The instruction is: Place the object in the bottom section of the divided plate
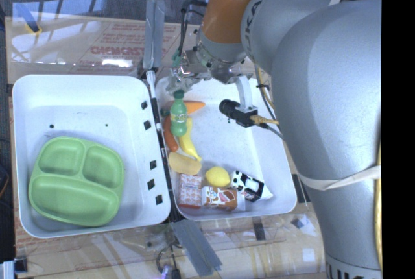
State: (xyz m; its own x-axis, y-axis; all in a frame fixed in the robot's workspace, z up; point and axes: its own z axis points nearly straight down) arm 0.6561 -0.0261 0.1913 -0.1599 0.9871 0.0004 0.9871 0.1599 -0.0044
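A green divided plate [76, 180] lies in the left bin [39, 93], toward its front. My gripper [181, 80] hangs over the back left corner of the right bin [275, 161]. Just below it a small green bottle [178, 115] stands among a pile of toy food. An orange carrot [194, 105] lies beside the bottle's top, and a yellow banana [188, 143] and a red sausage [168, 132] lie under and beside the bottle. The arm's wrist hides the gripper's upper part.
Along the right bin's front lie a pale bread slice [185, 164], a yellow lemon [218, 176], a black-and-white carton [249, 187] and a brown snack packet [206, 196]. A black cable plug [238, 113] juts from the wrist. The arm's bulk covers the right side.
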